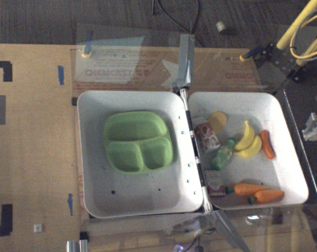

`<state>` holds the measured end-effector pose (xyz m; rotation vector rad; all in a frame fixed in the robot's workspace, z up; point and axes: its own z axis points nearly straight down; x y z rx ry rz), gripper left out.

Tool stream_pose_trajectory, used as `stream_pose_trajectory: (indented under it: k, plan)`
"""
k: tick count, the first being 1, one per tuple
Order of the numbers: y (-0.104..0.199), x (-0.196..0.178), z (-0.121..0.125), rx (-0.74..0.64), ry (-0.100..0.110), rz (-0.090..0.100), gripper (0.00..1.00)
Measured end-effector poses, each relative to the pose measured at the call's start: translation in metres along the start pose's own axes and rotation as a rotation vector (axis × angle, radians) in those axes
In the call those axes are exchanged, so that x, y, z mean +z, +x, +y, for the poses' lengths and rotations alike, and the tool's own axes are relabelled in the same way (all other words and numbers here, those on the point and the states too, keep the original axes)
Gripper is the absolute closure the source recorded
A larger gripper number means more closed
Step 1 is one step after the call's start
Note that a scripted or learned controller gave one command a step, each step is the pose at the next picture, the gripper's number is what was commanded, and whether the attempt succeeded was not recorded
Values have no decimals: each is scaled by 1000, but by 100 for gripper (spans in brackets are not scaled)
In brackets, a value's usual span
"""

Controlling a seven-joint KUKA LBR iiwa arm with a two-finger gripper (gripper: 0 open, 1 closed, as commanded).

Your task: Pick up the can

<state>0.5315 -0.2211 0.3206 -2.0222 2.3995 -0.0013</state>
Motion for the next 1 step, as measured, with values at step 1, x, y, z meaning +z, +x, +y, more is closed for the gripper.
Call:
stream_pose_trajectory:
  k: [1]
  plan:
    - [9,-41,40,-241,2,0,100]
